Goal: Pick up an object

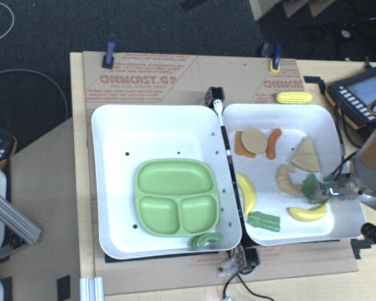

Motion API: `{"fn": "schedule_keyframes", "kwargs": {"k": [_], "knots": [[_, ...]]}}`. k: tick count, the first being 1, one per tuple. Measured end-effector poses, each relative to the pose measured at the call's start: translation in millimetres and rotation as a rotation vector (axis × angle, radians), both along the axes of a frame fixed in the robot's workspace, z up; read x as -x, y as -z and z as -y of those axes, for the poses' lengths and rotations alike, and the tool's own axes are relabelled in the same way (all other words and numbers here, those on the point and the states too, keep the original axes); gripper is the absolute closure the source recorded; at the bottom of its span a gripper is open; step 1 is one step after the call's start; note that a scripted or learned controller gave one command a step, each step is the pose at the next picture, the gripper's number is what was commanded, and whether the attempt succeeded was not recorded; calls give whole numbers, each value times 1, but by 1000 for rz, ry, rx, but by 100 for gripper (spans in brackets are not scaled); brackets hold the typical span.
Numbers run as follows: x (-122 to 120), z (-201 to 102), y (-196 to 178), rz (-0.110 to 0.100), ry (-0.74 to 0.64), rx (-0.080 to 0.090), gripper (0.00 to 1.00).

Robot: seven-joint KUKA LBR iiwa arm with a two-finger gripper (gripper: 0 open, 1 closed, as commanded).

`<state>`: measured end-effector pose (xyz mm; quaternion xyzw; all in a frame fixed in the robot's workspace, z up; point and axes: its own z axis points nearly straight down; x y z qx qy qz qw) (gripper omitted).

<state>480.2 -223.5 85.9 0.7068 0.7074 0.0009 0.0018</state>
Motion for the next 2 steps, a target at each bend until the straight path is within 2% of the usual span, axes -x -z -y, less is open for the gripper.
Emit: {"fn": "schedule_keyframes", "kwargs": {"k": [2], "knots": [[0,0,0,0,1,0,100]]}}
